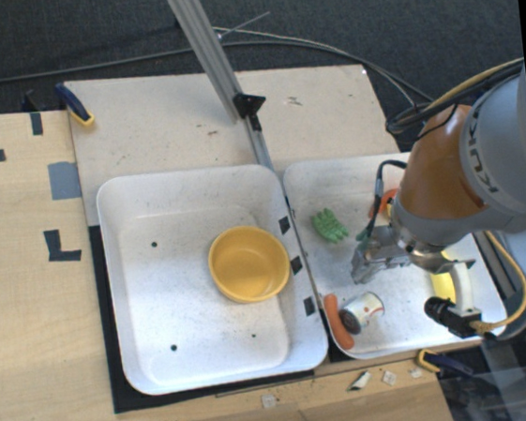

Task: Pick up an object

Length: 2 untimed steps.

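My gripper [367, 265] hangs over the middle of the right bin [372, 169], under the grey and orange wrist. A green knobbly object [330, 225] lies just up and left of it. Below it sits a small white and silver cylinder [361, 312], beside an orange carrot-shaped piece [337, 321] at the bin's near left corner. A small orange object [389, 200] peeks out beside the wrist. Nothing shows between the gripper's tips from this angle.
A yellow bowl [247, 263] stands in the left bin [137, 266], close to the wall between the two bins. A grey metal pole [217, 59] slants down from the top to that wall. Cables run across the dark floor behind the bench.
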### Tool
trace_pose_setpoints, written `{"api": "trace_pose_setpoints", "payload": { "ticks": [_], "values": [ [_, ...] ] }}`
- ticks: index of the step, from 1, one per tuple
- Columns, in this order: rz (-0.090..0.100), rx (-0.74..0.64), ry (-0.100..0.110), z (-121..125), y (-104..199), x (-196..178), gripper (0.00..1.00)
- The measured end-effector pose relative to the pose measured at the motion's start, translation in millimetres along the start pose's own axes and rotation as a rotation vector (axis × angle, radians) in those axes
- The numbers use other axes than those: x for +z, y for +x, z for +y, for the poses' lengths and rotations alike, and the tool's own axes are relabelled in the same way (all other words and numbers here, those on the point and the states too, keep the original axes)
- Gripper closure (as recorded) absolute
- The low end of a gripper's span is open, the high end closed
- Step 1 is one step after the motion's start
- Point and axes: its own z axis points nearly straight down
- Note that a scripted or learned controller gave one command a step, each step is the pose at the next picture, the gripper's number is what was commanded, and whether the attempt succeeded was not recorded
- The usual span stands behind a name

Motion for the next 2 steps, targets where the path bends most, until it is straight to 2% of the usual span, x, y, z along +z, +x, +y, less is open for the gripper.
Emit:
{"api": "trace_pose_setpoints", "payload": {
  "ticks": [1,2],
  "values": [
    [-0.003,-0.001,-0.016,-2,2,-64,1.00],
    [-0.004,-0.001,-0.013,-2,3,-81,1.00]
  ]
}}
